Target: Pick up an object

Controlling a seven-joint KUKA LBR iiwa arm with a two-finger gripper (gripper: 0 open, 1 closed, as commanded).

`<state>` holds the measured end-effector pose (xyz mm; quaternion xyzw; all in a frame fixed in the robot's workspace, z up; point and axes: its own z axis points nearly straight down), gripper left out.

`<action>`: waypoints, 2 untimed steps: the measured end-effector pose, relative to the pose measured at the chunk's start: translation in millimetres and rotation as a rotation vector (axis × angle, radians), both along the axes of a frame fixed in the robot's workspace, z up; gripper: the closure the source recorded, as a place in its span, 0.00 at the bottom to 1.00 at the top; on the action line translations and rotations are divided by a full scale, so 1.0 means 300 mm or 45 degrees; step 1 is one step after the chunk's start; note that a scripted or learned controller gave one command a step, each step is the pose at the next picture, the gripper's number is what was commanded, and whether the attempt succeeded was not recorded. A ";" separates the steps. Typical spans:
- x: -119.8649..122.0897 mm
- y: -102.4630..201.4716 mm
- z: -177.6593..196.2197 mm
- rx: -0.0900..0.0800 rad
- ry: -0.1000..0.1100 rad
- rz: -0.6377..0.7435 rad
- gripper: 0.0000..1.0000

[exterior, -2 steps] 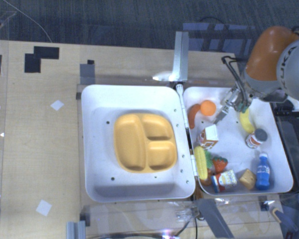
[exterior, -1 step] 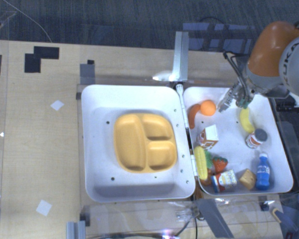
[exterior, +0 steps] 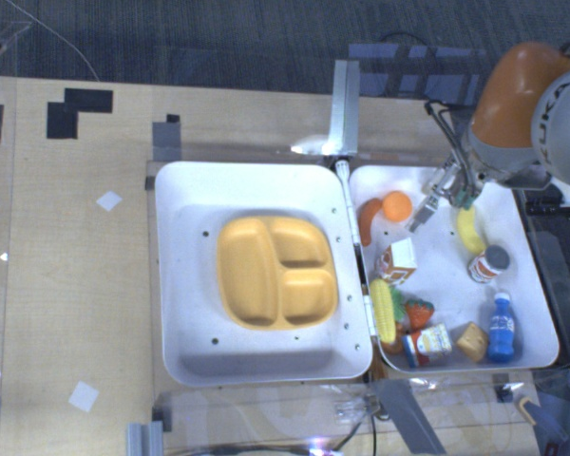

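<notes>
Grey metal of the arm [exterior: 541,112] is running off the right edge, so most of its body is cut from sight, and the orange band [exterior: 518,93] is bulging over the far right corner of the right bin [exterior: 541,345]. Small packages crowding that bin's near end are overlapping and hard to make out. An orange ball [exterior: 396,206] is lying at the far left of the right bin, round and plain, with a reddish piece [exterior: 369,218] touching its left side. A yellow banana [exterior: 468,229] is resting just right of the gripper [exterior: 426,212], a corn cob [exterior: 383,309] is lying along the left wall, and a blue bottle [exterior: 501,326] is standing near the right wall beside a small can [exterior: 486,265]. The gripper is hanging low just right of the ball; whether its fingers are apart or together cannot be told, and nothing is visibly held. A yellow divided tray [exterior: 275,272] is sitting in the left bin [exterior: 185,255].
</notes>
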<state>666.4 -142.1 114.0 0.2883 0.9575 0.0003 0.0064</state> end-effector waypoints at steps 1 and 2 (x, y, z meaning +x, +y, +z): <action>-0.016 0.040 -0.070 -0.007 0.014 -0.022 0.00; -0.002 0.054 -0.033 -0.004 -0.011 -0.014 1.00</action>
